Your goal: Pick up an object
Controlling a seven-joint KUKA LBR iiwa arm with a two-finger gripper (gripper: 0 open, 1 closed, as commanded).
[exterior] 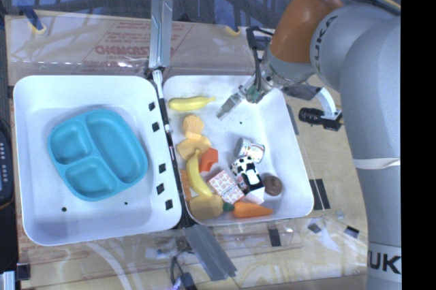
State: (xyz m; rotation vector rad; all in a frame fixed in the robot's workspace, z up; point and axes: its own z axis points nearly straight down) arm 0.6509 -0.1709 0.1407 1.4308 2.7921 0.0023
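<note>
The arm is reaching in over the right-hand shallow white plastic bin (pixel 289 125), and the pincer (pixel 235 101) is hovering above bare floor near the bin's far edge, its thin metal fingers (pixel 226 107) splayed apart with nothing between them. This looks like the approach step, before any grasp. The nearest candidate is the small yellow plastic banana (pixel 191 103), which is lying flat just beside the fingertips, toward the bin's dividing wall. The next move probably calls for shifting sideways over the banana, lining the fingers across its narrow width, and descending. It is smooth, curved and slim, so it may roll or slip out. The other toys are crowding the near corner, among them an orange plastic carrot (pixel 252 210) and a black-and-white cow figure (pixel 246 169).
</note>
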